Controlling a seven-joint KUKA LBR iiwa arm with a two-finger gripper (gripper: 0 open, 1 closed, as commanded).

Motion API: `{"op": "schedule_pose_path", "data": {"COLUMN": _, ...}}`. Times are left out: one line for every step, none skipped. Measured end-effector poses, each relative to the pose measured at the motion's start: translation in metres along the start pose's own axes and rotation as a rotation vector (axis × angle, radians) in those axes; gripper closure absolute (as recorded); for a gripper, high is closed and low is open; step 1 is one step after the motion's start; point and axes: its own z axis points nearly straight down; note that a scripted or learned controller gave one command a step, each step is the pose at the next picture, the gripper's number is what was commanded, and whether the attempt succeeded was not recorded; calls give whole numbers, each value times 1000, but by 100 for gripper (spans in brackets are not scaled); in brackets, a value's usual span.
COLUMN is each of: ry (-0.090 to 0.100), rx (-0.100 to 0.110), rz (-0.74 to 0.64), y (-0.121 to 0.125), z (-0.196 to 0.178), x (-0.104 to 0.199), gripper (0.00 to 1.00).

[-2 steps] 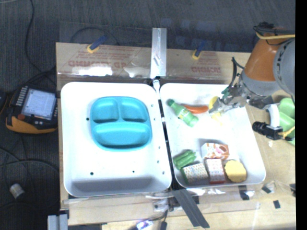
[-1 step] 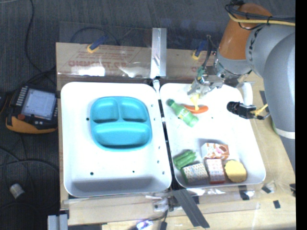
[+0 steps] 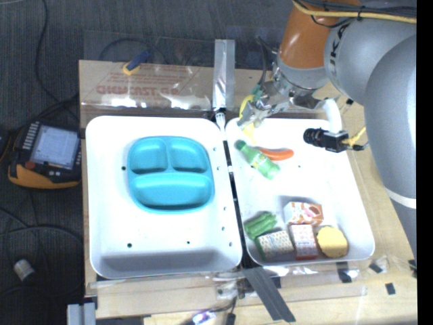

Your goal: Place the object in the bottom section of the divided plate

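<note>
While the task waits on a pick, the stock stands thus. Left white shallow plastic bin [image 3: 101, 249]: one turquoise divided plastic plate [image 3: 169, 172], lying flat near the middle, two small sections at the far side and one long section at the near side, the near one being, by judgement, the bottom section named in the task; nothing lies in it. Right white shallow plastic bin [image 3: 352, 195]: the goods to draw from, namely a small green plastic bottle [image 3: 258, 160] lying tilted, touching or just beside a slim orange carrot-like piece [image 3: 277, 154] at the far side; along the near wall, a green leafy toy [image 3: 259, 223], a patterned block [image 3: 276, 244], a pink-and-white box [image 3: 303, 213], a red-striped cube [image 3: 304, 240] and a yellow rounded lump [image 3: 331, 242], packed close. The jaws [image 3: 252, 116] hang over the far-left corner of the right bin, just beyond the bottle, and look parted with nothing between them. No item is yet lifted; which is intended, cannot be told, though the bottle is nearest.
</note>
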Motion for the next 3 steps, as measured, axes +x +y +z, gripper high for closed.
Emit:
{"op": "schedule_pose_path", "data": {"ry": -2, "rx": 2, "rz": 16, "y": 1, "z": 34, "x": 6, "gripper": 100}}
{"op": "schedule_pose_path", "data": {"ry": 2, "rx": 1, "rz": 6, "y": -23, "z": 3, "x": 72, "gripper": 100}}
{"op": "schedule_pose_path", "data": {"ry": 3, "rx": 1, "rz": 6, "y": -23, "z": 3, "x": 72, "gripper": 0}}
